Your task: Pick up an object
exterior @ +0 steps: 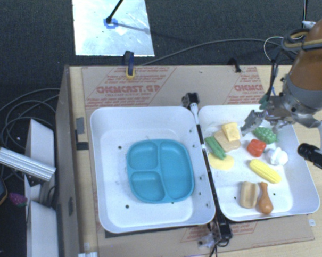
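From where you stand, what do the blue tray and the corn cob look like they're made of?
The blue divided tray looks like moulded plastic: one even colour, smooth matte compartments. The yellow corn cob looks like toy plastic too, glossy and uniformly yellow, though rubber can't be ruled out.

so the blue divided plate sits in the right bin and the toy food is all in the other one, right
Not quite: the camera view shows the blue divided plate in the left bin, not the right. The toy food, such as the corn and the red tomato, is all in the other one, the right bin.
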Robot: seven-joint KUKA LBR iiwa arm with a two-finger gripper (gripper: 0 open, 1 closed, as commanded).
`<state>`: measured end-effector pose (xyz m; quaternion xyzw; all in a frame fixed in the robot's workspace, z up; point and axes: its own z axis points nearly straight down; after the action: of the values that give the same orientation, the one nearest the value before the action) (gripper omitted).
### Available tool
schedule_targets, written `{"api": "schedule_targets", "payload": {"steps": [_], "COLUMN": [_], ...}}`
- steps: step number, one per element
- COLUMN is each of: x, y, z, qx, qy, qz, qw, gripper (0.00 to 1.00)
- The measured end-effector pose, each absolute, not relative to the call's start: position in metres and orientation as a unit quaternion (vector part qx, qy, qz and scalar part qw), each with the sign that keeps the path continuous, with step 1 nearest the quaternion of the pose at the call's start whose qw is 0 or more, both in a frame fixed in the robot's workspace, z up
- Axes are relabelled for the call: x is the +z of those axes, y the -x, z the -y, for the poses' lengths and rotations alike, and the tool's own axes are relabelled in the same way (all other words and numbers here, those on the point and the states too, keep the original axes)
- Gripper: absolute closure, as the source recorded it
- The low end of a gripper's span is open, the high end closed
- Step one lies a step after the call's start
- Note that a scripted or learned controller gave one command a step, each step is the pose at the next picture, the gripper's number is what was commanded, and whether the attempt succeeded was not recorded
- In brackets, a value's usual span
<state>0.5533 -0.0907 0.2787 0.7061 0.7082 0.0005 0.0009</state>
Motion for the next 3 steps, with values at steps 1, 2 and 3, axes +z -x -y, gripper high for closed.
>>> {"api": "schedule_targets", "payload": {"steps": [1,2,3], "x": [0.16,0.084,0.085], "y": [-0.574,-0.582,-0.607], "z": [0.159,0.175,0.195], "qx": [-0.0009,0.0002,0.0007], "qy": [-0.707,-0.707,-0.707], "qz": [-0.707,-0.707,-0.708], "qw": [0.0,0.001,0.001], "gripper": [0.0,0.0,0.0]}}
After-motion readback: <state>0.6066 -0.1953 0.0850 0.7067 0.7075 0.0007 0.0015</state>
